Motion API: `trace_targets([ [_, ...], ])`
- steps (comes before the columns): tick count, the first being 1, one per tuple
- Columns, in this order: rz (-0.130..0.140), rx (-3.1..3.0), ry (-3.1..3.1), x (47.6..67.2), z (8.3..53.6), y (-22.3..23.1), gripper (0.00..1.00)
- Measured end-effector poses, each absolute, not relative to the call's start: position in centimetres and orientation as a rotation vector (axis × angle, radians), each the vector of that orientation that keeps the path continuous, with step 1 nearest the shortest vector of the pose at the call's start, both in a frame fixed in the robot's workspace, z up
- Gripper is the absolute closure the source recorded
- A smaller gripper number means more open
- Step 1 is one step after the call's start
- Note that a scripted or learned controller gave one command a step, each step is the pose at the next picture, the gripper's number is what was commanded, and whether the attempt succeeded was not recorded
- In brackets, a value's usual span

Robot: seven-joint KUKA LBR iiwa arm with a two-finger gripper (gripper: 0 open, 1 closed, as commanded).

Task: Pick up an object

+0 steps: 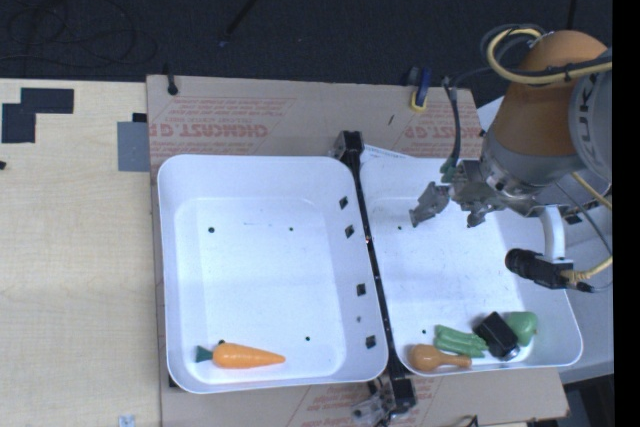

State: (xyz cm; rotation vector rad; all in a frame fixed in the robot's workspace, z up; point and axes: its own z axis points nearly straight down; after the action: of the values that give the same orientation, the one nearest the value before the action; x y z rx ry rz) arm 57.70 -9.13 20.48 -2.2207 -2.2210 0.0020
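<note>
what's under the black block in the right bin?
The black block lies on top of green pieces: a green pod-like piece at its left, a rounder green piece at its right. Whether those join underneath is covered.

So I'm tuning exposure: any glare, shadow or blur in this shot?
Camera view: white bins are bright but not blown out, the background behind the bench is very dark, the carrot is sharp, the gripper looks slightly soft, with a faint shadow below.
</note>
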Motion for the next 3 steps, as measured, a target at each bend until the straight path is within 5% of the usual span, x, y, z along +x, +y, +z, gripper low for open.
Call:
trace_targets([
  [1, 0.004, -2.216, -2.225, 64.4, 8.1, -9.8, 0.0],
  [2, 0.003, -2.22, -2.219, 64.4, 9.8, -10.0, 1.0],
  [3, 0.003, -2.221, -2.219, 64.4, 9.8, -10.0, 0.0],
])
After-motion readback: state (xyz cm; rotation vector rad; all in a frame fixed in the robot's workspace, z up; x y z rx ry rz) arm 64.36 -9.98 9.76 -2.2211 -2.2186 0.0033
